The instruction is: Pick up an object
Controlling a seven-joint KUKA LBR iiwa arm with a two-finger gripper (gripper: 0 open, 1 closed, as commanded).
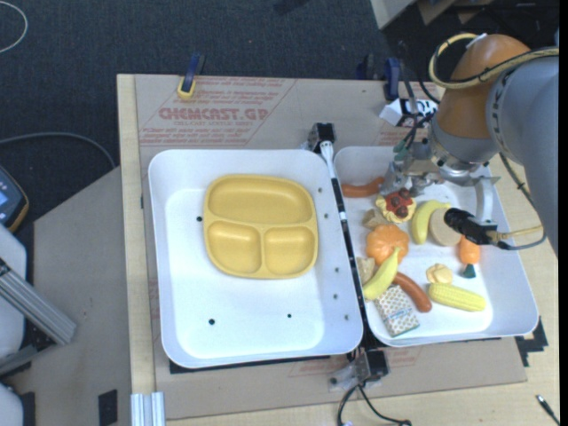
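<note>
Your arm [497, 87] reaches in over the far right corner of the bench, and its gripper [404, 183] hangs low over the far part of the right bin [515, 313] — placed there, I would judge, because every loose thing you could pick lies in that bin. You cannot tell from this slant whether the pincer is apart or together; the wrist hides it, and nothing shows as held. Right under it lies a small red and yellow piece [397, 205], the likeliest target, with an orange sausage [359, 188] close to the bin's left wall. The pile is tight: an orange fruit [387, 240] touches a banana [382, 275], a second banana [426, 219] lies just beside the red piece, and a corn cob [457, 297], a red sausage [414, 292] and a small patterned box [396, 312] crowd the near edge. Expect neighbours to be nudged — the wall also limits approach from the left. The left bin [177, 309] bears a yellow divided tray [261, 224], well apart from the work.
</note>
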